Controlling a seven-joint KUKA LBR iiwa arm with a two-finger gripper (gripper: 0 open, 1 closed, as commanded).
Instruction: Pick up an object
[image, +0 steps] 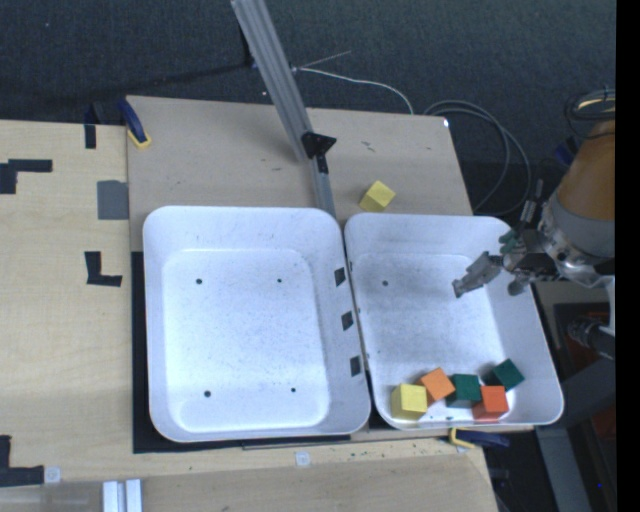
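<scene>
Camera view: Two shallow white bins sat side by side on the counter. The left bin and the right bin touched along their inner walls.

The arm entered from the right, its orange band visible above the wrist. The gripper hung over the upper right part of the right bin. Its two fingers were spread apart, one finger pointing toward the bin's middle, and nothing lay between them.

The objects were clustered in the near right corner of the right bin, well apart from the gripper. A yellow block lay farthest left, with an orange block just beside it. A green block followed, then a red-orange block against the near wall. A dark green block sat nearest the right wall.

A further yellow block rested on the counter, just beyond the far wall of the right bin. A grey metal bar ran at a slant above the counter toward the bins' junction.
</scene>
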